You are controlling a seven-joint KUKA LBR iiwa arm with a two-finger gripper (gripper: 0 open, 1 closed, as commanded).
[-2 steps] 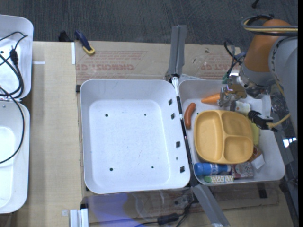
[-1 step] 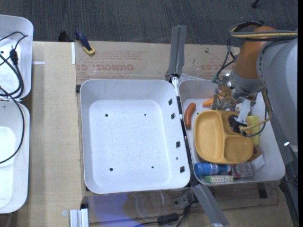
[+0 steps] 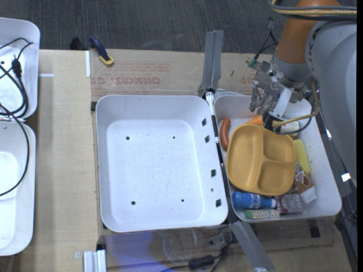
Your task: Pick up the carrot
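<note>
Nearest the lens, a blue bottle (image 3: 253,200) lies along the right bin's (image 3: 329,208) front wall, below a yellow divided plate (image 3: 262,158). Just left of the plate, the carrot (image 3: 225,133) lies with its long axis running front to back. Above the bin's back corner, the gripper (image 3: 271,103) hovers; I cannot tell its jaw state. Judged an approach: next, shift left and descend.

Left bin (image 3: 113,152) lies open; right bin (image 3: 328,169) is crowded by the yellow tray (image 3: 261,158)
</note>
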